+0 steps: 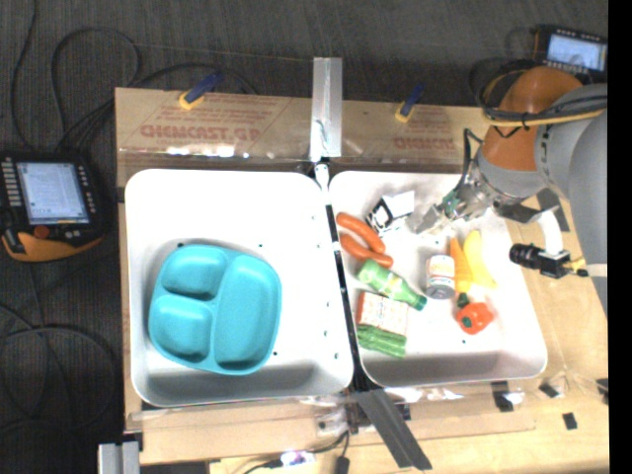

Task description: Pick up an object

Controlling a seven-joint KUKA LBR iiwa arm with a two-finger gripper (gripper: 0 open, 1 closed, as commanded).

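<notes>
My gripper [427,219] reaches in from the right and hangs low over the back of the right bin [513,358]. Just left of it lies a small black and white card [395,206]. An orange carrot-like piece [360,237] lies by the divider. Below the gripper stand a small white jar [440,276], a yellow banana [478,258] and a thin orange stick [458,263]. A red-orange pepper [475,317] sits nearer the front. A green bottle [391,285], a red and white box [383,312] and a green piece [380,341] lie at the bin's left.
The left bin [158,196] holds a turquoise divided plate [215,307]. A tablet controller [49,197] lies on the floor at the far left. Brown cardboard [227,126] stands behind both bins.
</notes>
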